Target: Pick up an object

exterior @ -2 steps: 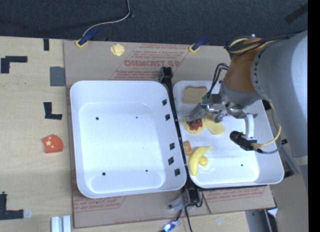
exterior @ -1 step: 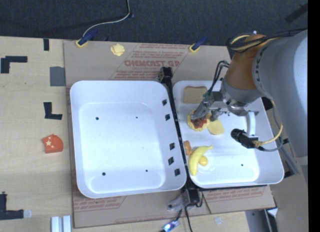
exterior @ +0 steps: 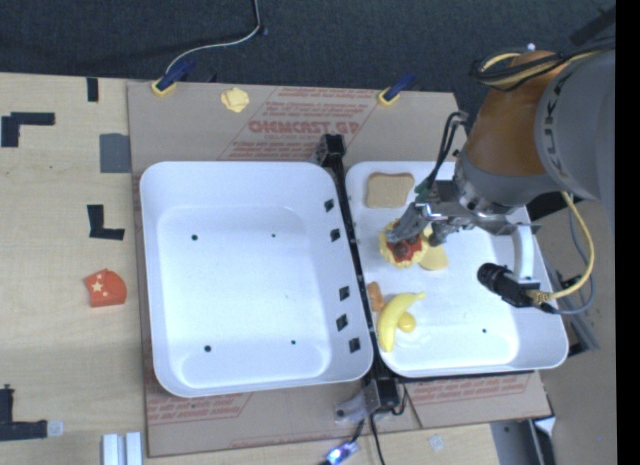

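1. The right bin (exterior: 520, 348) is the landmark here; it sits on a cardboard sheet (exterior: 300, 123) laid over the counter (exterior: 60, 243), with the left bin (exterior: 170, 193) touching it along a shared black divider (exterior: 345, 253).
2. The grey arm (exterior: 520, 143), with its orange band, reaches over the right bin's far right corner.
3. The hand (exterior: 408, 236) hangs low over the upper middle of the right bin, right above a small cluster of toy food.
4. That cluster is a red and yellow toy piece (exterior: 402, 251) with a pale yellow lump (exterior: 435, 257) touching its right side.
5. The hand's tips overlap the red and yellow piece, but I cannot tell whether the hand is parted, closed, or gripping it.
6. A toy slice of bread (exterior: 389, 190) lies flat in the right bin's far left corner, just beyond the cluster.
7. A toy banana (exterior: 396, 315) lies in the right bin's near left part, curving along the divider side.
8. A small orange piece (exterior: 374, 294) lies just beside the banana's upper end, against the right bin's left wall.
9. A black cylindrical part (exterior: 500, 283) with a cable sticks out over the right bin's right half.
10. Well left of both bins, a red block (exterior: 106, 288) with a pale mark rests on the counter.
11. Beyond the bins, a yellow crumpled item (exterior: 235, 100) lies on the cardboard sheet.
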Robot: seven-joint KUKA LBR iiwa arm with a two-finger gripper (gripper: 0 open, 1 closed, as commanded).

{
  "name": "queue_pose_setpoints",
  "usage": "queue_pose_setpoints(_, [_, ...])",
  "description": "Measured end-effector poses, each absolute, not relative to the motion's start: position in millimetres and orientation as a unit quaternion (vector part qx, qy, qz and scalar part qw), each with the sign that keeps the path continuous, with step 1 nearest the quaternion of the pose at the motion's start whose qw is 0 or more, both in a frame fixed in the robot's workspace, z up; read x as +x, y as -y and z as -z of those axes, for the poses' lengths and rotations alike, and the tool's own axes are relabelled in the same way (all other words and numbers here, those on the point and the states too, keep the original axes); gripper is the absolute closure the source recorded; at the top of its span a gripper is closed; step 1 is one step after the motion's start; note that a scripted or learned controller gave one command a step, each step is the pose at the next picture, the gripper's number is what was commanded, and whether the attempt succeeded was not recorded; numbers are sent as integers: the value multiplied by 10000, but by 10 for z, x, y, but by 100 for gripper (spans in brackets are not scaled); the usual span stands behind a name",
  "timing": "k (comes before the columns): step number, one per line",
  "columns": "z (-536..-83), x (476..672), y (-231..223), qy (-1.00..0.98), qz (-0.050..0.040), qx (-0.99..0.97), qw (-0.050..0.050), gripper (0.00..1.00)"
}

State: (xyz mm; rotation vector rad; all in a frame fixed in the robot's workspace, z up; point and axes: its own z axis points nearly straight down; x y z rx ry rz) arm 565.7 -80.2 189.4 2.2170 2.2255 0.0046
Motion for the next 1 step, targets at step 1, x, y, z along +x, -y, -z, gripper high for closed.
queue_pose_setpoints(1, [-1839, 6224, 286, -7098, -12, 7044, -1, 100])
